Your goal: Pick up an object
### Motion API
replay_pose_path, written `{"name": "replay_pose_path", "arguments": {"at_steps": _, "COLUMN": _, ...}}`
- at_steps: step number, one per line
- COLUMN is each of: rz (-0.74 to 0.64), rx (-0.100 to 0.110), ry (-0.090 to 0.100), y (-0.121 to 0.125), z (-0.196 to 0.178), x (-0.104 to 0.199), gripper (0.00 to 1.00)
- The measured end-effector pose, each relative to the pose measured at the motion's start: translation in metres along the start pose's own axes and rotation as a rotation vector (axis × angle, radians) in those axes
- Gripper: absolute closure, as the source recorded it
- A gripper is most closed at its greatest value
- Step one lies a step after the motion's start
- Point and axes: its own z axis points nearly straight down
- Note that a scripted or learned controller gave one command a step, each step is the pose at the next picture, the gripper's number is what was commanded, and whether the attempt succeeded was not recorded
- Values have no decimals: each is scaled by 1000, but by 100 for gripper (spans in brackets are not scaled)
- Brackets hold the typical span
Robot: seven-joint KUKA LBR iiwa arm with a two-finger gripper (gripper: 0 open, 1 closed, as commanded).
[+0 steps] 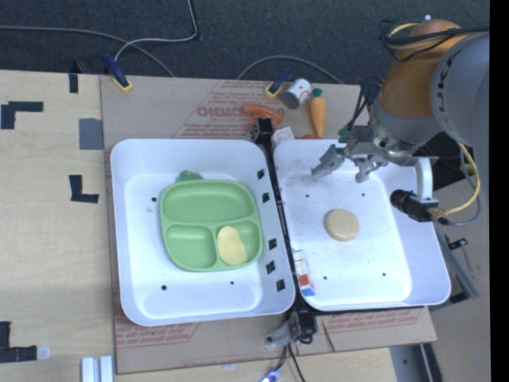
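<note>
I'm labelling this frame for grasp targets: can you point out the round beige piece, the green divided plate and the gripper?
Round beige piece (343, 224), camera view, its top centre.
Green divided plate (208, 200), camera view, bare floor of its large compartment.
Gripper (343, 168), camera view, midway between its fingertips.

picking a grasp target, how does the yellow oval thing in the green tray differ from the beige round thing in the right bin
The yellow oval piece is longer than wide; the beige round disc is close to circular.

The yellow piece is the brighter of the two; the disc is pale tan.

The yellow piece lies in the lower right compartment of the green divided tray in the left bin; the disc lies on the bare floor of the right white bin, below the gripper.

Both lie flat, untouched.
</note>
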Motion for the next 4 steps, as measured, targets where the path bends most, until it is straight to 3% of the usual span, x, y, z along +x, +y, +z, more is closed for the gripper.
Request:
{"name": "replay_pose_path", "arguments": {"at_steps": 1, "rz": 2, "rx": -12, "ry": -4, "y": -33, "z": 114, "x": -31, "gripper": 0}}
{"name": "replay_pose_path", "arguments": {"at_steps": 2, "rz": 2, "rx": -18, "ry": -5, "y": -31, "z": 102, "x": -31, "gripper": 100}}
{"name": "replay_pose_path", "arguments": {"at_steps": 3, "rz": 1, "rx": -18, "ry": -5, "y": -31, "z": 102, "x": -31, "gripper": 0}}
{"name": "replay_pose_path", "arguments": {"at_steps": 4, "rz": 1, "rx": -17, "ry": -6, "y": -70, "z": 114, "x": -65, "gripper": 0}}
